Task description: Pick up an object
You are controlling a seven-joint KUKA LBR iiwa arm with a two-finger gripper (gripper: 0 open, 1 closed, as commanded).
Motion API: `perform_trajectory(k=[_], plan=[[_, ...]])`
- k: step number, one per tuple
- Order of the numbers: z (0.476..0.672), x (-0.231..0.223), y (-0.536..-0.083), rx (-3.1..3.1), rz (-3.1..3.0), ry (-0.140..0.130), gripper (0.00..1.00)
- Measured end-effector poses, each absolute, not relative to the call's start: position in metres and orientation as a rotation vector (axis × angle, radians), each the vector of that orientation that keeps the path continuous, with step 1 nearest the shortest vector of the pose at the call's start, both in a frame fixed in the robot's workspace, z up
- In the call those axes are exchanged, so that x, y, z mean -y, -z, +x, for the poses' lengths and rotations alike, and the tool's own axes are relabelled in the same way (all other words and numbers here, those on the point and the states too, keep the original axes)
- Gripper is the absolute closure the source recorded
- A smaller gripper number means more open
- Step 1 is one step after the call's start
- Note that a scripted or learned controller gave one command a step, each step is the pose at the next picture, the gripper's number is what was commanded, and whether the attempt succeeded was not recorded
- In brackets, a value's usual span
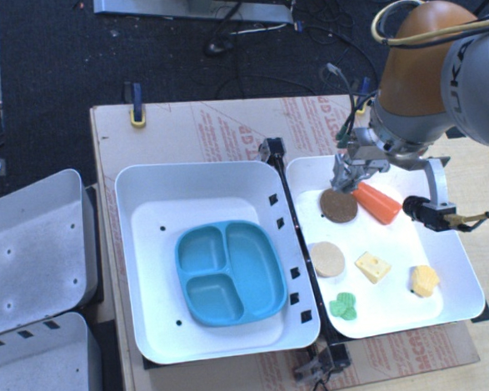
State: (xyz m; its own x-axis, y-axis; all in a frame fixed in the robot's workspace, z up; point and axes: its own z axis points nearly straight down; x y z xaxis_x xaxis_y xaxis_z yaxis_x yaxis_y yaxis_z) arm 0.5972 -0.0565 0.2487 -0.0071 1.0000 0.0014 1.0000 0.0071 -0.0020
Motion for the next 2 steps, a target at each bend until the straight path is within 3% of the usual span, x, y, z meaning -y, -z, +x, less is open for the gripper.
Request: perform_trajectory(k=[1,2], plan=[[0.601,0.003,-0.238,2.228,-2.212,-0.001,1.0],[0.59,-0.044,-0.229,2.228,-2.212,-0.001,1.0]])
